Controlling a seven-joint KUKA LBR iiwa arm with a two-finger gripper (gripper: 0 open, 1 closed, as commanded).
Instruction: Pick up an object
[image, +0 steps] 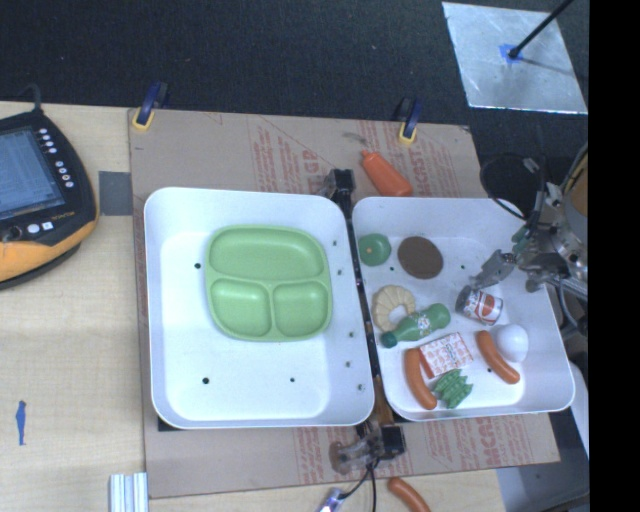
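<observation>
Claw (492, 270) hangs just above the small can (481, 305), poised for a grasp; finger state cannot be told.

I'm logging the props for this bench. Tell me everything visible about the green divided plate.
The green divided plate looks like matte light-green plastic, a rounded rectangle with three compartments: one wide one at the far side, two smaller ones nearer the camera. It lies flat, right way up, in the left bin, toward its far half, touching only the bin floor. Nothing lies on it.
</observation>
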